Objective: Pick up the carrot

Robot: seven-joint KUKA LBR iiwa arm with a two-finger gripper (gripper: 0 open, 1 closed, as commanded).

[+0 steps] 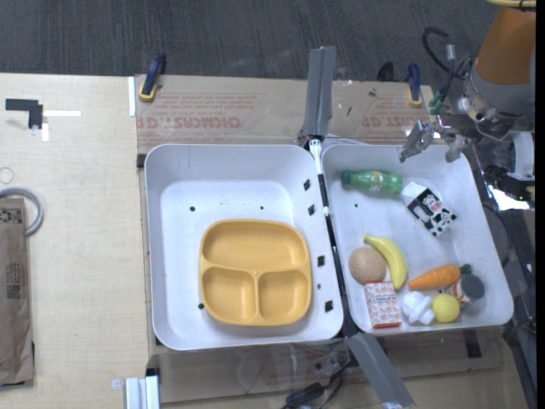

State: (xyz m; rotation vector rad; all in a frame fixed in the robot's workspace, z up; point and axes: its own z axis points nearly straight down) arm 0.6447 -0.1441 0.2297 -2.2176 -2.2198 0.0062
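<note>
One carrot (434,276) lies at the lower right of the frame beside a banana (389,258); the gripper (433,141), upper right, hangs released, grasping nothing.

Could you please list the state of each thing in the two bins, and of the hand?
Carrot: lying flat in the right bin, untouched.
Banana: lying beside a brown round fruit.
Green bottle: on its side.
Small carton: lying flat.
Juice box: lying flat.
Lemon: resting at the near wall.
Yellow tray: right way up in the left bin.
Hand: above the right bin's far edge, holding nothing.
</note>
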